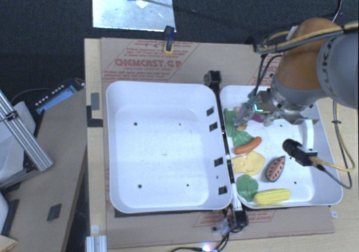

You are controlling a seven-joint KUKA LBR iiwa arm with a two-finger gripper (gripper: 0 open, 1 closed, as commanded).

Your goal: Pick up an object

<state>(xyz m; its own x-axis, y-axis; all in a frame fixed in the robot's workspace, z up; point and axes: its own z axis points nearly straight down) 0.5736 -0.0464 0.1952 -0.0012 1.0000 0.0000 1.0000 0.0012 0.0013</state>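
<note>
Two white bins sat side by side on my feed: the left bin (162,144) and the right bin (320,189), which had all the toy food. I counted six pieces: one green leafy piece (230,119) up by the divider, another pale green one (241,137) just below it, one hot dog (247,145), one yellow flat piece (248,163), one watermelon slice (275,168), one corn cob (272,195), plus a green leaf (246,185) touching the corn's left end, so make that seven.

The hot dog lay on a slant, long axis running from lower left to upper right. The corn lay almost level, left to right, along the near wall. The watermelon slice tilted up toward the right.

The gripper (245,115) hung over the far-left part of the right bin, above the leafy stuff. Couldn't tell how wide it was set from this angle, too blurry.
</note>
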